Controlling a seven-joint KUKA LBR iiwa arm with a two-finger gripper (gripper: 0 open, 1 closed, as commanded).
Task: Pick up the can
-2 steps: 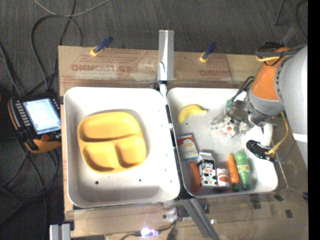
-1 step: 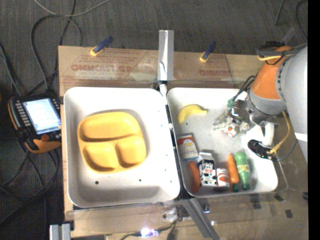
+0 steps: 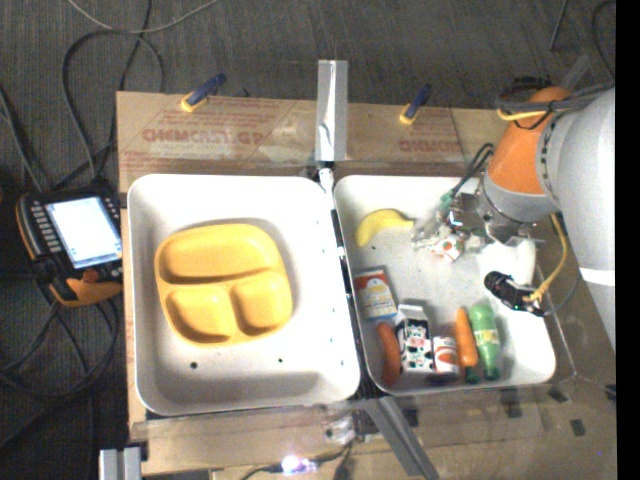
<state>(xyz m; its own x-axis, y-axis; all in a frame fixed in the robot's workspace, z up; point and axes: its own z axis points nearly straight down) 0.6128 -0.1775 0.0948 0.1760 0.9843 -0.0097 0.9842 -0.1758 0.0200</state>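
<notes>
glossy yellow plastic tray point(image 3: 225, 281), matt white bins point(image 3: 150, 368)

Grey arm point(image 3: 590, 178) entering from right, orange-banded wrist bent down, claw point(image 3: 447, 230) lowered

1. The bench point(image 3: 290, 133) is a brown board with faded red print along its 12 o'clock edge.
2. Two white bins lie on it side by side: the left bin point(image 3: 240, 368) toward 9 o'clock, the right bin point(image 3: 520, 363) toward 3 o'clock, their inner rims touching.
3. A silver strip point(image 3: 331, 108) stands at 12 o'clock, above the seam between the bins.
4. Two blue-and-yellow clamps grip the 12 o'clock edge: one clamp point(image 3: 203, 91) toward 11 o'clock, the other clamp point(image 3: 416, 103) toward 1 o'clock.
</notes>
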